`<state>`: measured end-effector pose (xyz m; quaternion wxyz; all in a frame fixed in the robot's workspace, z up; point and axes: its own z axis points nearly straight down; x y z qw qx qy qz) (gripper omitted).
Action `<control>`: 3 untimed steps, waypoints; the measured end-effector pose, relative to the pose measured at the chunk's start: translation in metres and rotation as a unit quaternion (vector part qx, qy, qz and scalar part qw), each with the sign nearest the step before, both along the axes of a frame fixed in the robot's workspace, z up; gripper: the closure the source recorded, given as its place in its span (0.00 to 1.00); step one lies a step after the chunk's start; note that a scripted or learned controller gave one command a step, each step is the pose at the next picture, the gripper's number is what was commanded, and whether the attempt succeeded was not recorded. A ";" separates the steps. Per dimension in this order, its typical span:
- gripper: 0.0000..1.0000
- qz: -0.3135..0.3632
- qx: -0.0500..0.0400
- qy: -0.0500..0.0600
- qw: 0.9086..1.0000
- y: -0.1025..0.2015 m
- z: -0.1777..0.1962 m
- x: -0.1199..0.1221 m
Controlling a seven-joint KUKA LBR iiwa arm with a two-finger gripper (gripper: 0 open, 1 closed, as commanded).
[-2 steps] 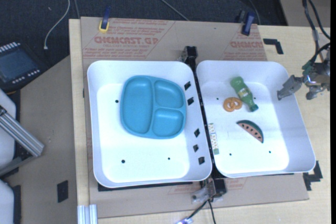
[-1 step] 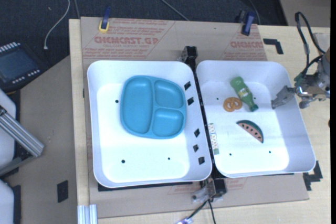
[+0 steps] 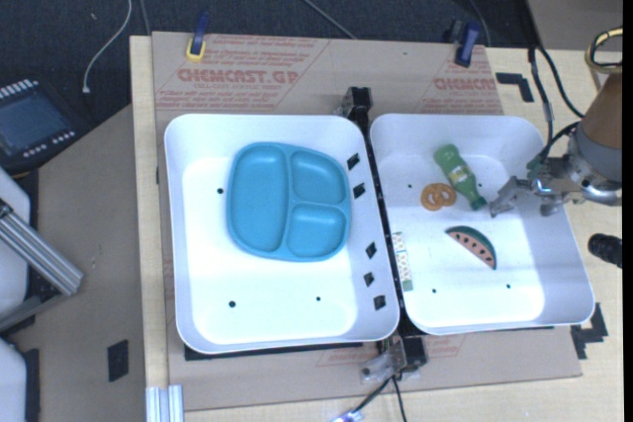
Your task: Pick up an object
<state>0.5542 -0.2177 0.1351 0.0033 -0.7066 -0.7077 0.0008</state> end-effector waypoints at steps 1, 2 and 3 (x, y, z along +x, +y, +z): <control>0.00 0.001 0.002 0.000 1.000 0.003 -0.052 0.000; 1.00 0.000 0.000 -0.003 1.000 0.002 -0.039 0.001; 1.00 0.000 -0.003 -0.006 1.000 0.002 0.005 0.004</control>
